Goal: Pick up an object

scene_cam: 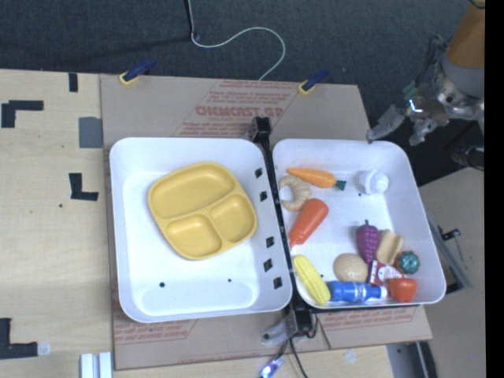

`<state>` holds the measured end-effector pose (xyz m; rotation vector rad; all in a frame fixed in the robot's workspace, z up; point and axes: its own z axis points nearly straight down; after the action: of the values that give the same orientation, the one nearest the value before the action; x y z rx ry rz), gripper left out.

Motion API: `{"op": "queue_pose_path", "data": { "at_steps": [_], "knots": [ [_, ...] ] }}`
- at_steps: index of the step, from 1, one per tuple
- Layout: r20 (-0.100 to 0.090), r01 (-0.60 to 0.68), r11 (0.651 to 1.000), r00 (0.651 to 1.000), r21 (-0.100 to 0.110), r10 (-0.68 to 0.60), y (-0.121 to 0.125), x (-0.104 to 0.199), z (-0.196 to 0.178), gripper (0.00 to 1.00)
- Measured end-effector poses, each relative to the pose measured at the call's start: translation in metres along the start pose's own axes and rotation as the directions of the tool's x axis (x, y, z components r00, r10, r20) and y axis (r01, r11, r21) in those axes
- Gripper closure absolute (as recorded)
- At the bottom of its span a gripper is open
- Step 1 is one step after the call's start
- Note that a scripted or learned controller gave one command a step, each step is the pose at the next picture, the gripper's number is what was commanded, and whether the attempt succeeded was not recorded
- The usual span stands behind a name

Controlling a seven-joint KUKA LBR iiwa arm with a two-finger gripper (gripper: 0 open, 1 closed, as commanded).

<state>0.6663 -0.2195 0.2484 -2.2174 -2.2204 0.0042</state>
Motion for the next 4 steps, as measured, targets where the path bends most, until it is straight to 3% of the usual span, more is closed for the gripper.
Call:
{"op": "queue_pose_path", "data": {
  "at_steps": [1, 2, 3, 4],
  "knots": [
    [-0.001, 0.002, 1.0, 1.0, 0.007, -0.002, -0.042, 0.052, 0.173, 0.0],
    [0.018, 0.001, 1.0, 1.0, -0.003, -0.001, -0.03, 0.119, 0.163, 0.0],
    [0.006, -0.003, 1.0, 1.0, 0.004, 0.003, -0.031, 0.12, 0.157, 1.0],
    [-0.002, 0.004, 1.0, 1.0, -0.003, -0.004, -0.08, 0.18, 0.062, 1.0]
  ]
}}
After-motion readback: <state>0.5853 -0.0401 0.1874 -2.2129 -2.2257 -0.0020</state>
